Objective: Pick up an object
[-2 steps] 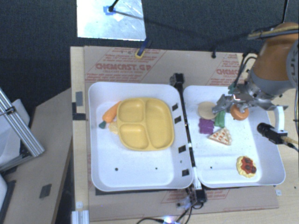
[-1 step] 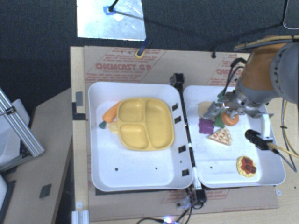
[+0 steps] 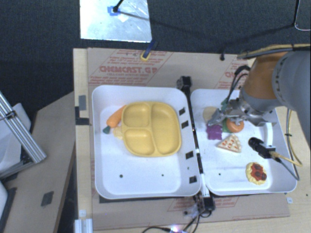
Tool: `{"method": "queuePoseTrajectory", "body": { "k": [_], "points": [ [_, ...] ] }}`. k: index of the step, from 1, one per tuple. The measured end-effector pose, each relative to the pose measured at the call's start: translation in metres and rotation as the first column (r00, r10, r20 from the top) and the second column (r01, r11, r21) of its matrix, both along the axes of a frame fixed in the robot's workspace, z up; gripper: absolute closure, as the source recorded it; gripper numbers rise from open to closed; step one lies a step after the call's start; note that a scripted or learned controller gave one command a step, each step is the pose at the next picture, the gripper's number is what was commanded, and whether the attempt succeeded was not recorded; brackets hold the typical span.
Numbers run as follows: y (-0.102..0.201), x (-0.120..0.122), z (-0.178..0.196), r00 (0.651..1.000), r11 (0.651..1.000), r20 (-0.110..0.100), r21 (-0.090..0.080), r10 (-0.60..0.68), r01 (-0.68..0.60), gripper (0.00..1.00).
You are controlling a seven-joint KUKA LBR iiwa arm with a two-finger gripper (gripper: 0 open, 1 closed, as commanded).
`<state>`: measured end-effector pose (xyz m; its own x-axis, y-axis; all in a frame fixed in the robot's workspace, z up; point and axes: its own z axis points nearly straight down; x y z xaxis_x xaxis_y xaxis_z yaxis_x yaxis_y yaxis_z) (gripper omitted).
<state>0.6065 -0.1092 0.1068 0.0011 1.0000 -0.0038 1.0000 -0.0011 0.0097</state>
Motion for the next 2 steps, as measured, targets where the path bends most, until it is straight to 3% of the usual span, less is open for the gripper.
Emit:
{"method": "queuePoseTrajectory", "body": {
  "k": [1,2],
  "points": [
    [-0.004,0.005,-0.014,1.0,1.0,0.006,-0.006,0.0,0.0,0.0],
    [-0.005,0.007,-0.002,1.0,1.0,0.015,-0.008,0.0,0.0,1.0]
  ]
}}
